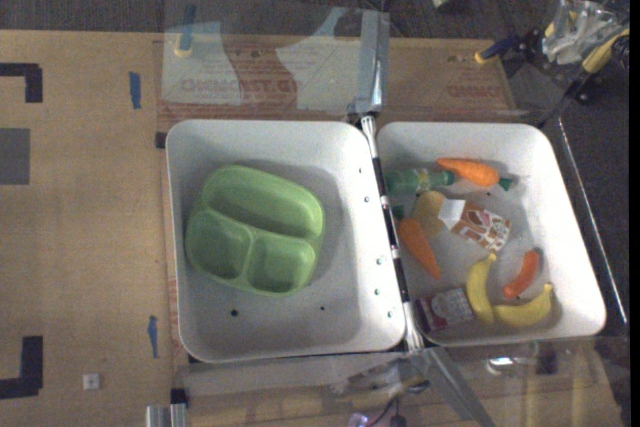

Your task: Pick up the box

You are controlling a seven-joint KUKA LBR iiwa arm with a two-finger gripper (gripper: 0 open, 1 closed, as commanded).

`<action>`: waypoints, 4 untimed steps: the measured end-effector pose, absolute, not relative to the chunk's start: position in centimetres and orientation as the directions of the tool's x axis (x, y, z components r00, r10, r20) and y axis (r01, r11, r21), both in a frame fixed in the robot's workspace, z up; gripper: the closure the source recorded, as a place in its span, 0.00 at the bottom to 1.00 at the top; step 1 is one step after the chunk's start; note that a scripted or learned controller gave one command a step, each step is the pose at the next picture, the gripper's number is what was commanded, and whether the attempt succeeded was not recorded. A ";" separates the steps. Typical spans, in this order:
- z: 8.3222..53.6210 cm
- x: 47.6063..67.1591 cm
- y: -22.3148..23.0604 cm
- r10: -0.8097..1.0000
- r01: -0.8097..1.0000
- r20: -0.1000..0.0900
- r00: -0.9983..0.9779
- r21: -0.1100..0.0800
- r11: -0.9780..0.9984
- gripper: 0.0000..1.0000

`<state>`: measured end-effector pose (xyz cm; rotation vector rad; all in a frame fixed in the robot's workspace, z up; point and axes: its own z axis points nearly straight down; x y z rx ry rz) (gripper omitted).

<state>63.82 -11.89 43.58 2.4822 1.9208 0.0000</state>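
Two box-like things lie in the right bin [560, 215]. A small white carton with orange-red print [481, 226] is tilted near the bin's middle. A small red and white box [447, 308] lies flat at the front left corner, touching the curved yellow banana [500, 303].
Around the boxes lie an orange carrot [467, 172], a green bottle [420, 180], a yellow piece [430, 209], a second carrot [418, 247] and a red-orange pepper [522, 273]. The left bin [200, 315] holds a green divided plate [255, 230]. Clutter [585, 15] sits at the far right.
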 end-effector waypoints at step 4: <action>44.6 65.4 -1.4 0.905 0.905 -0.002 0.425 0.000 -0.425 1.00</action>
